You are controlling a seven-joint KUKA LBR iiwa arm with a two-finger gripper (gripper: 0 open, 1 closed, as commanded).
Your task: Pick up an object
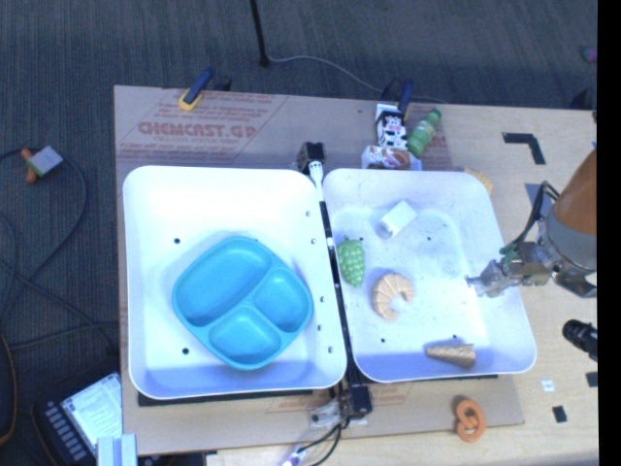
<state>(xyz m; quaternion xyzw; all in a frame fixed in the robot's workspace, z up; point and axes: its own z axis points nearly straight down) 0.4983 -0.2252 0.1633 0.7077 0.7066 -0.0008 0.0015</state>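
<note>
One croissant lies left of gripper.

The right bin has open floor in its middle and upper left part. Four things ring that space — a white block near the top, a green piece against the left wall, a croissant near the centre, a cone by the bottom wall. The gripper sits at the right wall. In the left bin, a blue tray fills the middle — bare floor lies along the walls.

bright even light, cool bluish cast, soft shadows, slightly blurry overall.
</note>
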